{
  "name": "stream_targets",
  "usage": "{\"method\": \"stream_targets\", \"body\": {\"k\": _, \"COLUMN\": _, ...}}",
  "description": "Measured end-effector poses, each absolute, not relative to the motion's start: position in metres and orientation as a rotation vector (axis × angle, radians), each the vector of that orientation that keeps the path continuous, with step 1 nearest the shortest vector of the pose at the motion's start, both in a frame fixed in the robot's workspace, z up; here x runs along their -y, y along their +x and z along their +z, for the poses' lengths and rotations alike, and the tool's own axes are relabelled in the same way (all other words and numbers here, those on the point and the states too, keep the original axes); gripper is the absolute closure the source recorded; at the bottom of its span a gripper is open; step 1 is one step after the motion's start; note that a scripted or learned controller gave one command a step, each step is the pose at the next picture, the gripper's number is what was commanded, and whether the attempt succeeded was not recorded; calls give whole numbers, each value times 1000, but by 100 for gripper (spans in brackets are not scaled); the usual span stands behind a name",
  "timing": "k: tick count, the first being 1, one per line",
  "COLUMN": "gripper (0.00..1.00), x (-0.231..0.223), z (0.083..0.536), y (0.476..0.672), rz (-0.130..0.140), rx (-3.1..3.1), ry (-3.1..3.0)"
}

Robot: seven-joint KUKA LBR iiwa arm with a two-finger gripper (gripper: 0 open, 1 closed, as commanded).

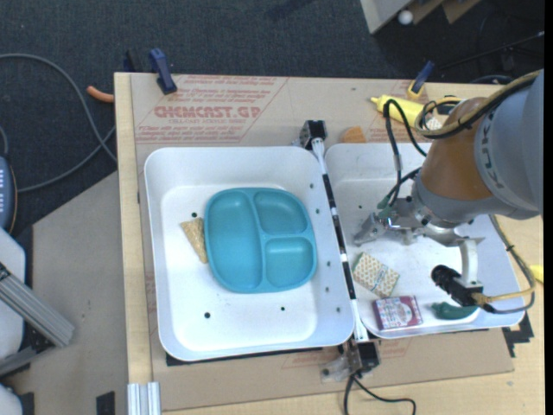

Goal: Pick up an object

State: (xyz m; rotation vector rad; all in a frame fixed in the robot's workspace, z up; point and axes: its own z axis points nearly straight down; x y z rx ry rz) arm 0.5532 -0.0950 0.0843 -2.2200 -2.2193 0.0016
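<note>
1. Your gripper (373, 226) sits at the right bin's (363, 167) left edge; I cannot tell its state.
2. The cracker (376, 274) lies just below it, with the box (397, 312) near the front edge.

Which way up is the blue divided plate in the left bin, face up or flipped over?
Face up. The blue divided plate shows its three recessed compartments as it lies flat in the left bin.

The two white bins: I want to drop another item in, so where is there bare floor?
Left white bin: bare floor along the near edge below the teal divided plastic plate, and a strip above it. Right white bin: bare far-left corner; the rest is crowded by the gripper, patterned cracker-like square and small red-and-white packet.
</note>
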Motion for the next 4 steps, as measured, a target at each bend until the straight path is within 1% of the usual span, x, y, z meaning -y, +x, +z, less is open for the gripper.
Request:
{"method": "stream_targets", "body": {"k": 1, "gripper": 0, "x": 155, "z": 84, "y": 479, "rz": 2, "rx": 2219, "ry": -2223}}
{"method": "stream_targets", "body": {"k": 2, "gripper": 0, "x": 81, "z": 185, "y": 533, "rz": -3, "rx": 2224, "ry": -2220}}
{"method": "stream_targets", "body": {"k": 3, "gripper": 0, "x": 108, "z": 84, "y": 585, "rz": 1, "rx": 2222, "ry": -2222}}
{"method": "stream_targets", "body": {"k": 4, "gripper": 0, "x": 103, "z": 85, "y": 655, "rz": 0, "rx": 2224, "ry": -2220}}
